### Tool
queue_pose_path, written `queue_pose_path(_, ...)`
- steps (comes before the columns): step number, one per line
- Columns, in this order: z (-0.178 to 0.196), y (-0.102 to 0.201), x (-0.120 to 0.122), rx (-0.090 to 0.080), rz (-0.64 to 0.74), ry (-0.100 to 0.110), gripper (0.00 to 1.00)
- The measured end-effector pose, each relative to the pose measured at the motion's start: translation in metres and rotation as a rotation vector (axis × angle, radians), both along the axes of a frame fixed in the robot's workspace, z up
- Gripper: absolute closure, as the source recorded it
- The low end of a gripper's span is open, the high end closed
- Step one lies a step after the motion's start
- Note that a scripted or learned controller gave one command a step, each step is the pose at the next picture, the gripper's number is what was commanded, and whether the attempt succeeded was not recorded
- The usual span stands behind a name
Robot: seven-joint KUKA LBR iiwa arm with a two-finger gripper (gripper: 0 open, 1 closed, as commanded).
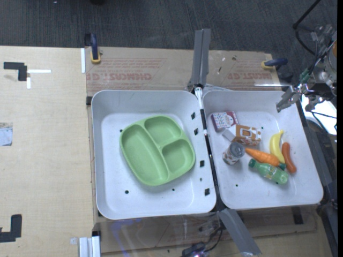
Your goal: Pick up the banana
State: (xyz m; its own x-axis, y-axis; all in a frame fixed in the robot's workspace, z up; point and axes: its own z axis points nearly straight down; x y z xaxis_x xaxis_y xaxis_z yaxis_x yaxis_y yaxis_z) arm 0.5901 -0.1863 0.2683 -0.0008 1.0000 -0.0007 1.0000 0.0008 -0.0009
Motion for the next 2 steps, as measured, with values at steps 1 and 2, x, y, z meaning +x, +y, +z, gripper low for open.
queue_pose_path(1, -0.086, -0.029, -0.001, -0.001, 0.008, -0.001, 0.0)
queue_pose_path(2, -0.176, -0.028, -0.008, 0.014, -0.08, 0.002, 0.0)
